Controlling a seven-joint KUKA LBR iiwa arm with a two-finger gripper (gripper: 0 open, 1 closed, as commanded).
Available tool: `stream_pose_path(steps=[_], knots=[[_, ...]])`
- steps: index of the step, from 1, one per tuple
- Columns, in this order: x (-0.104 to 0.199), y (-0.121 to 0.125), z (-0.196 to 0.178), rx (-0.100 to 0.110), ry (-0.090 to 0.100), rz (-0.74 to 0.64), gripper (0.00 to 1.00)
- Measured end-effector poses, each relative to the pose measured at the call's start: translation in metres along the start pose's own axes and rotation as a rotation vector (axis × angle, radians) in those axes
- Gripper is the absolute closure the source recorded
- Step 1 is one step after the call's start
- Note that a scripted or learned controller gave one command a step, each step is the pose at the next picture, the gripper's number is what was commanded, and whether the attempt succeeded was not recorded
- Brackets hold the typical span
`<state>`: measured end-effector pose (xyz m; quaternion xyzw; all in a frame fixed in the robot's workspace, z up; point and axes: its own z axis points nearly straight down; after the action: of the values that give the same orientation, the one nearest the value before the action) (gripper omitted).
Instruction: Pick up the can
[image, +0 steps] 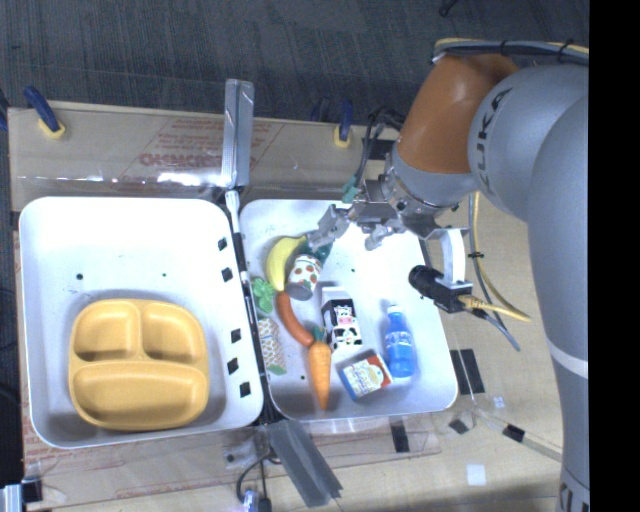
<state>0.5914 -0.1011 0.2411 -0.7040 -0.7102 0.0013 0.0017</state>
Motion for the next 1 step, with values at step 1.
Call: stream_pose_path(steps=[1], knots=[[-0.0124, 0.0263, 0.1247, -0.001, -0.001, -0.139, 0.0]])
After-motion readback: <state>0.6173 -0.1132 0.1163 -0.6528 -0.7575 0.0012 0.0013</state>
